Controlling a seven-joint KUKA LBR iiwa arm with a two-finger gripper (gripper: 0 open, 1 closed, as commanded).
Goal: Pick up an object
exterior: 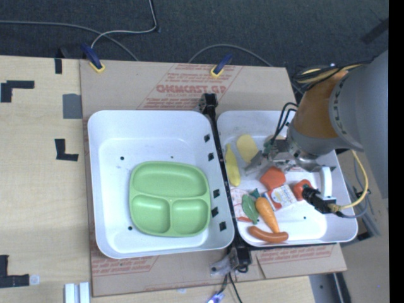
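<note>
Jaws low in the right bin (344, 232), just above the orange-red block (273, 178); their opening cannot be told
Block looks light, rigid, smooth; pinch its flat sides

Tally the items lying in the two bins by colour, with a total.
Green: 2, divided plate, small leafy piece
Yellow: 2, corn-like piece, yellow block
Orange: 1, carrot
Red: 2, red block, sausage
Total: 7
</note>
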